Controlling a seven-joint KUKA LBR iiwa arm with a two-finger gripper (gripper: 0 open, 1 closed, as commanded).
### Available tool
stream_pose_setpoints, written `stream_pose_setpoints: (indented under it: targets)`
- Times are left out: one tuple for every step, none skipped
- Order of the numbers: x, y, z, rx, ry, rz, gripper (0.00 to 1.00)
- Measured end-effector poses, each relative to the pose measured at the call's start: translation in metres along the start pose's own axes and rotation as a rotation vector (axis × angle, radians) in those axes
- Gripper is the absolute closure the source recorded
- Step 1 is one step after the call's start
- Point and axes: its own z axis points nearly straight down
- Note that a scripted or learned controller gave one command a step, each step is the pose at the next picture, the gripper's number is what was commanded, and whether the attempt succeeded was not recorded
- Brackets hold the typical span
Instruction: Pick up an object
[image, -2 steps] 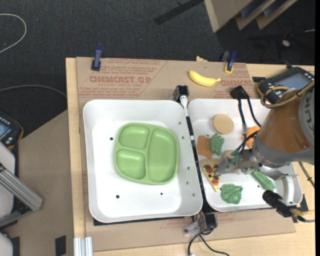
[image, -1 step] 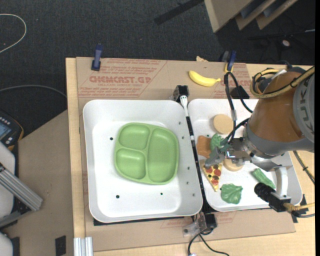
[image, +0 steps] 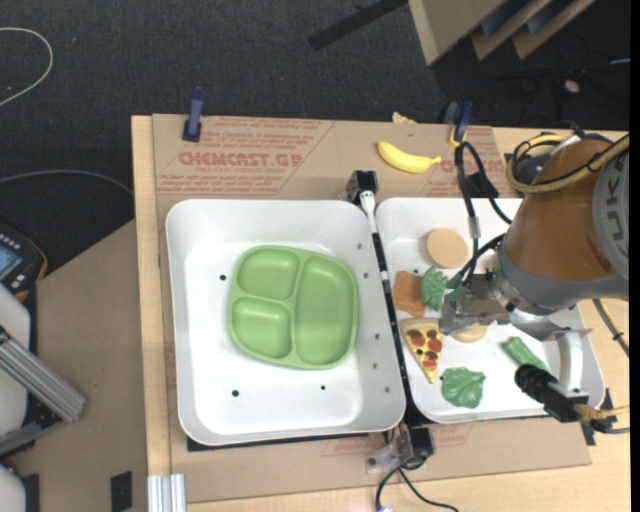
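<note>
Camera view looks down on two white bins set side by side on the counter (image: 250, 160). The left bin (image: 200, 380) carries a green divided plate (image: 295, 305) lying flat near its middle, well apart from the arm's work zone. The right bin (image: 410, 225) carries the small play-food items, grouped close together so that all lie within one short reach of the arm.

Items in the right bin:
- a round tan disc (image: 446, 245), far side;
- a brown piece (image: 408, 292) touching a green broccoli (image: 433, 285);
- a pizza slice (image: 427, 350), near side;
- a green leaf (image: 462, 386), just beside the pizza slice;
- a green strip (image: 523, 352), right of the leaf.

A banana (image: 407, 157) lies on the counter beyond the bins, outside the pick area.

The arm (image: 565, 230) enters from the right and is bent down over the right bin. The hand (image: 462, 318) sits low, just right of the broccoli and pizza slice, above a pale rounded item (image: 470, 333) that it partly hides. Whether the hand is apart or together cannot be told; the wrist body covers it. That pale item is possibly the target, since the hand is centred over it, but no item is seen lifted off the bin floor. The pick is judged as not yet confirmed.
</note>
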Motion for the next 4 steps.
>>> stream_pose_setpoints:
  targets:
    - [0.072,-0.001,-0.001,0.002,0.003,-0.007,1.0]
    - [0.067,0.002,-0.165,-0.016,0.003,-0.003,1.0]
    - [0.111,-0.003,-0.044,0.016,0.001,-0.003,1.0]
    - [0.127,0.001,-0.197,-0.015,0.005,-0.005,1.0]
